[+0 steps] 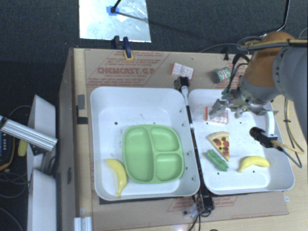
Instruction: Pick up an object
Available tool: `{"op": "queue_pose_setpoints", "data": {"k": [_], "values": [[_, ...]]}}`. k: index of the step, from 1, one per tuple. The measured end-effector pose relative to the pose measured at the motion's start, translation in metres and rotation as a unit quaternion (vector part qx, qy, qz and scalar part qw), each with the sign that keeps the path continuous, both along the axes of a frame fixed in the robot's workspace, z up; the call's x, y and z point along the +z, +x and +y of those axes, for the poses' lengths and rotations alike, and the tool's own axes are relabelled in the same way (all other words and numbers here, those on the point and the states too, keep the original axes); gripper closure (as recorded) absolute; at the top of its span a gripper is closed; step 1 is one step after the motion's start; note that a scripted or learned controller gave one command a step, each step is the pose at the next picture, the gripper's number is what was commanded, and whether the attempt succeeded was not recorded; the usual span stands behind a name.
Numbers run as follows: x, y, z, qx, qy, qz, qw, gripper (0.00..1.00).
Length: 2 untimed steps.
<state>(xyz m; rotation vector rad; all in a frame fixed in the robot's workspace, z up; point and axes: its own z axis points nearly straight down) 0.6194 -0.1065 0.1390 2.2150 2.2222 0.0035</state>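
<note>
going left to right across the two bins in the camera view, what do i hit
banana in the left bin → green divided plate → green toy vegetable → banana in the right bin. The pizza slice overlaps the green toy vegetable's span, so it is left out of the order.

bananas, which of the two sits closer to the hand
The banana in the right bin, beside the pizza slice, is closer to the hand. The other banana lies in the left bin by the green tray.

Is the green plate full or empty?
Empty. The green plate in the left bin shows bare compartments; a banana lies beside it, not on it.
</note>
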Motion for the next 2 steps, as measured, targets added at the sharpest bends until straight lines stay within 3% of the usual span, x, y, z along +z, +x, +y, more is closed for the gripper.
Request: {"op": "queue_pose_setpoints", "data": {"k": [1, 2], "values": [[-0.055, -0.067, 0.018, -0.001, 0.0008, 0.002, 1.0, 0.0], [-0.044, -0.066, 0.018, 0.0, 0.0008, 0.001, 1.0, 1.0]]}}
